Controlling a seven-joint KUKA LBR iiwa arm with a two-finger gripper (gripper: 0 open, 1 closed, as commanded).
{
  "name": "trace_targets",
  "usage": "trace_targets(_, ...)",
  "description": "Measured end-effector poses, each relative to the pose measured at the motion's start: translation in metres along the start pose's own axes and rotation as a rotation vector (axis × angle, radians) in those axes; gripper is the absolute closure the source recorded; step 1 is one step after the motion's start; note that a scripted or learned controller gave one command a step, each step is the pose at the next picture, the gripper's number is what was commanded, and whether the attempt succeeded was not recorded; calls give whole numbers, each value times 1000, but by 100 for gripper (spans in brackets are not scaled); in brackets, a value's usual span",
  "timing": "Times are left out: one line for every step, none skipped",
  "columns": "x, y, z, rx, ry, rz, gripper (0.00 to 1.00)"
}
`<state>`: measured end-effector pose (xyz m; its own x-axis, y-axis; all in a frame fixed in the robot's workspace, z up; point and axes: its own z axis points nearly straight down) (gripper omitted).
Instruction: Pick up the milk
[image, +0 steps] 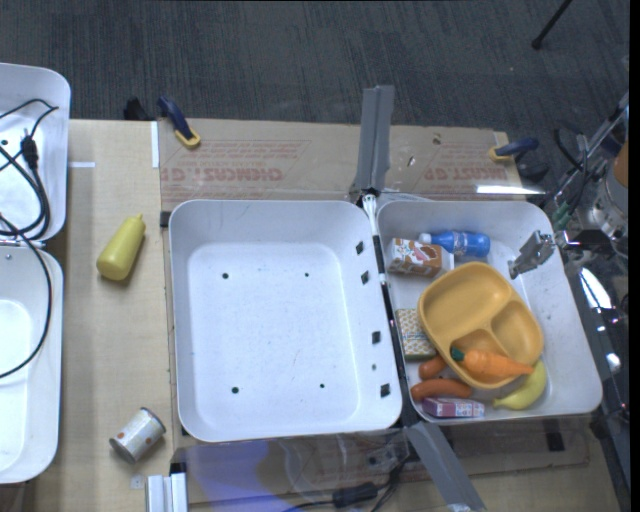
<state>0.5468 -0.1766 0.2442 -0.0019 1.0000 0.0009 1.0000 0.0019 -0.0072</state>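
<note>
View-left of fingers (530, 253), past blue bottle (457, 242): likely milk carton (415, 257), lying flat, long axis pointing toward fingers. Fingers spread, empty.

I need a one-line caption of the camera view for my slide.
Gripper hovers over the right bin; milk lies by the yellow tray.
</note>
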Motion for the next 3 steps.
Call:
trace_targets(-25,15,144,-3,0,-66,0)
trace_targets(9,-35,144,-42,-32,-231,0)
trace_targets(29,-7,150,-15,-10,399,0)
